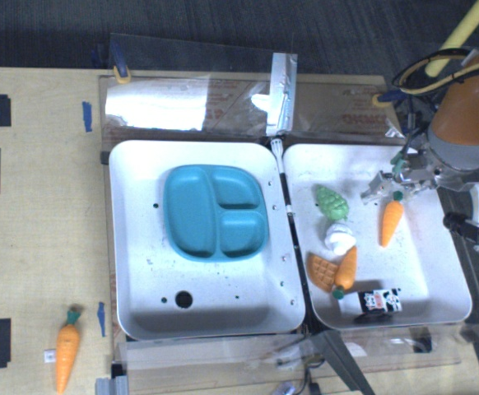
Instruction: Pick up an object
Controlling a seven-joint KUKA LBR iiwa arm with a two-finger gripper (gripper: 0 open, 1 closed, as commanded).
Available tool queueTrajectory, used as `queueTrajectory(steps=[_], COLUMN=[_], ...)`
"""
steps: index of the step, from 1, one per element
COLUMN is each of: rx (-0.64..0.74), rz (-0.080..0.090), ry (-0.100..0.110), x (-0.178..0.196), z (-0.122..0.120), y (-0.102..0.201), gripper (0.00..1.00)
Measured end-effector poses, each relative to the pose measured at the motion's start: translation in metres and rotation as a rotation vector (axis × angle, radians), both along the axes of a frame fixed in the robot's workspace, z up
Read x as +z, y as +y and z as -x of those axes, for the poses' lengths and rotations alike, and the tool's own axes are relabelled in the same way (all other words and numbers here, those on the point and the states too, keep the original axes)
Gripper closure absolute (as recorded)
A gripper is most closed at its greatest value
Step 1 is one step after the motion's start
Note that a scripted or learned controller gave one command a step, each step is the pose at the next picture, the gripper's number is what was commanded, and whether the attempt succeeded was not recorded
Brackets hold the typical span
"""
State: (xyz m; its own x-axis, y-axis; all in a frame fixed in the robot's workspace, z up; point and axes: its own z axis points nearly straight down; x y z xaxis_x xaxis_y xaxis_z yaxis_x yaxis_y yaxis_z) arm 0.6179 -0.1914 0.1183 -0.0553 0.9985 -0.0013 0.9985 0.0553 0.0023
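Observation:
An orange toy carrot [391, 223] with a green top lies upright in the right bin [445, 295], near its back right. My gripper [399, 184] hovers just over the carrot's green top, at the end of the arm that comes in from the right. Its fingers [374, 189] look spread open on either side of the top, and nothing is lifted. Further left in the same bin lie a green knobbly toy [332, 202], a white piece [338, 239], a second small carrot [347, 268] and an orange waffle-like piece [321, 271].
A black-and-white box [380, 300] rests near the right bin's front wall. The left bin [141, 295] holds a blue divided plate [216, 211]. Another carrot [65, 349] lies on the bench at the front left, outside the bins. Cables hang at the back right.

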Motion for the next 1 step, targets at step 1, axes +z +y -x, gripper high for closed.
queueTrajectory(steps=[1], rx=[0.226], rz=[-0.002], ry=[0.002], x=[-0.0326], z=[0.0227], y=[-0.0122], gripper=[0.00])
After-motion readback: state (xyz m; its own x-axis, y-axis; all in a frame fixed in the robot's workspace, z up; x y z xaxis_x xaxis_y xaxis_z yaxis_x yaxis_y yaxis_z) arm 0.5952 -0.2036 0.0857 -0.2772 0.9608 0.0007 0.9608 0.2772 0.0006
